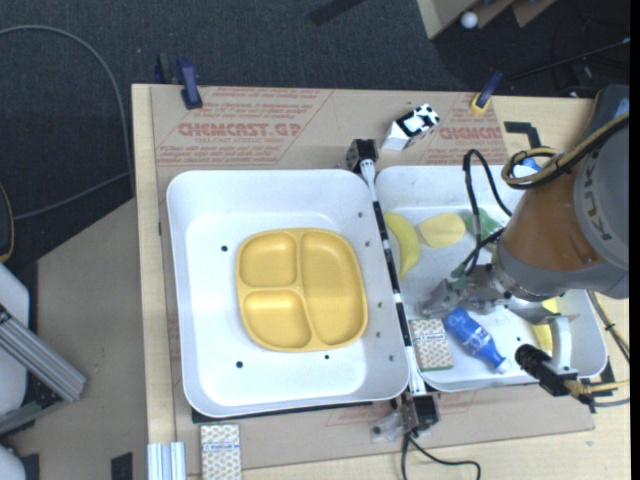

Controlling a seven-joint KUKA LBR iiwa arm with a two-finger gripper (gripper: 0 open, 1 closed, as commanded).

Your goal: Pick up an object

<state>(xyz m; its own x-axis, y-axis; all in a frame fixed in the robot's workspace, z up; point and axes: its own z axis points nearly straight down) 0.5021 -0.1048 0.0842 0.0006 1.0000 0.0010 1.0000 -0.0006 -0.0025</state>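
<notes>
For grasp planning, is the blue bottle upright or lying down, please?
Lying down: the blue bottle rests lengthwise in the right bin.

"chemcast g.p" on bench board (300,108)

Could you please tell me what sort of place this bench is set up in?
Most likely a robotics lab: a robot arm reaches over two white bins, the board under them is held by a blue clamp, and a loose cable runs across the dark carpet.

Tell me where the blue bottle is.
In the camera view, the blue bottle lies in the right bin, toward its near edge, just right of the small speckled packet.
</notes>
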